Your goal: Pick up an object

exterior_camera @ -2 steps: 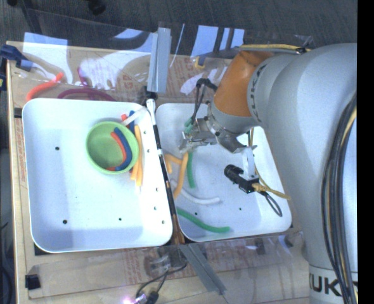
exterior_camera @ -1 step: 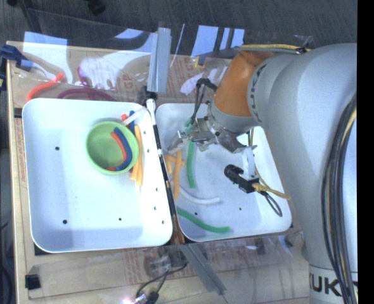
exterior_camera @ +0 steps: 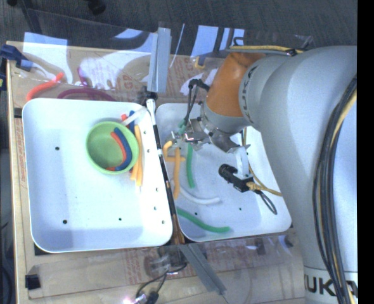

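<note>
My gripper [exterior_camera: 184, 136] reaches down into the right bin [exterior_camera: 263, 217] near its upper left corner. Just below it lie an orange stick-like piece [exterior_camera: 176, 163] and a green stick [exterior_camera: 190, 170]. A white curved piece [exterior_camera: 203, 199] and a green curved strip [exterior_camera: 203, 223] rest lower in the same bin. The fingertips are small and mixed in with the objects, so nothing can be made out between them.
The left bin [exterior_camera: 66, 201] holds a green bowl [exterior_camera: 111, 147] with red and blue pieces in it and orange sticks [exterior_camera: 136, 166] at its right side. A black cable clip [exterior_camera: 234, 177] hangs off the arm over the right bin. The big grey arm covers the right side.
</note>
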### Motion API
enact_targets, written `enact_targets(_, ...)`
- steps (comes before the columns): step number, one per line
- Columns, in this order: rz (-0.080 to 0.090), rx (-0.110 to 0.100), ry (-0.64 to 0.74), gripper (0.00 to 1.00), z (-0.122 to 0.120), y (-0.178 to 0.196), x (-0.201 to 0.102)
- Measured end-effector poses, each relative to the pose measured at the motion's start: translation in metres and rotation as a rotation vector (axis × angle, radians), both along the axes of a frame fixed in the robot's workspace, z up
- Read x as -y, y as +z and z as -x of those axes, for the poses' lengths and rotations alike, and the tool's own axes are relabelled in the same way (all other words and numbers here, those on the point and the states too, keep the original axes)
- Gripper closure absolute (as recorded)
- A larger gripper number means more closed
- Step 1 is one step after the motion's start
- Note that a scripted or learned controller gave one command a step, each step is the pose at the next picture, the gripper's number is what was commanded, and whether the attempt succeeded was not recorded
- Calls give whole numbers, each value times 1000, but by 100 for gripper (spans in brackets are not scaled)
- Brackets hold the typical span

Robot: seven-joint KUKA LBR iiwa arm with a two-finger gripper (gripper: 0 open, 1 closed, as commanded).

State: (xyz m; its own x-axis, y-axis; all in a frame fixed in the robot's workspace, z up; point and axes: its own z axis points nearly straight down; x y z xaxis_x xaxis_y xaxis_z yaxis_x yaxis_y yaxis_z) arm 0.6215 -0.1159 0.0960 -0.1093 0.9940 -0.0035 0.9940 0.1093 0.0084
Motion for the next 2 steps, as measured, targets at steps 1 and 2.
enact_targets(1,-1,3,4,100,-1,11,-1)
enact_targets(2,-4,-10,-323,100,2,96,-29)
